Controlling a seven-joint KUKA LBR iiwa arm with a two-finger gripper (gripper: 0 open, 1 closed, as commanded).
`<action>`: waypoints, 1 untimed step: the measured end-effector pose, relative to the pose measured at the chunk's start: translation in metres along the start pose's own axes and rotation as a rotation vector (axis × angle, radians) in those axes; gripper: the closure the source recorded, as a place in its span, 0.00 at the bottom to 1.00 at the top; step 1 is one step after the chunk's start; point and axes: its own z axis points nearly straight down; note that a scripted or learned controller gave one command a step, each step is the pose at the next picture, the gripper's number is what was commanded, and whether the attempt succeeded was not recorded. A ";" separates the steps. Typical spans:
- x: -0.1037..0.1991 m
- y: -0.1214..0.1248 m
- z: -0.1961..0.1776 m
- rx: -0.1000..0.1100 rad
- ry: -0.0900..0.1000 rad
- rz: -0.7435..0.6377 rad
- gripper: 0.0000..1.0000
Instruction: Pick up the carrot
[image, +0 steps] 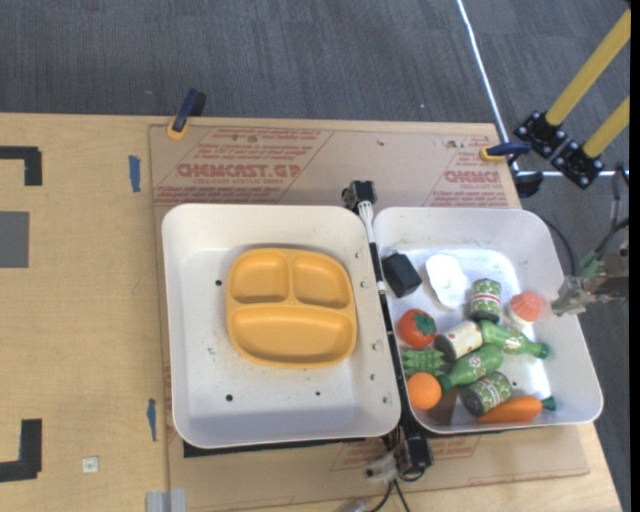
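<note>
You see two bins (190, 330) of smooth white plastic with a soft sheen. The yellow divided tray (292, 305) looks like matt plastic. The carrot (512, 409) has a glossy orange plastic skin, and the green bottles (505, 342) shine likewise. Under them, the bench (80, 300) shows dull, flat cardboard-brown board with printed red lettering.

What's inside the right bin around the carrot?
The carrot lies at the right bin's near edge, touching a green can. Further in: green bottles, tomato, orange. What lies under the pile is covered.
</note>
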 end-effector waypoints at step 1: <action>0.140 -0.014 0.028 0.004 0.002 0.018 1.00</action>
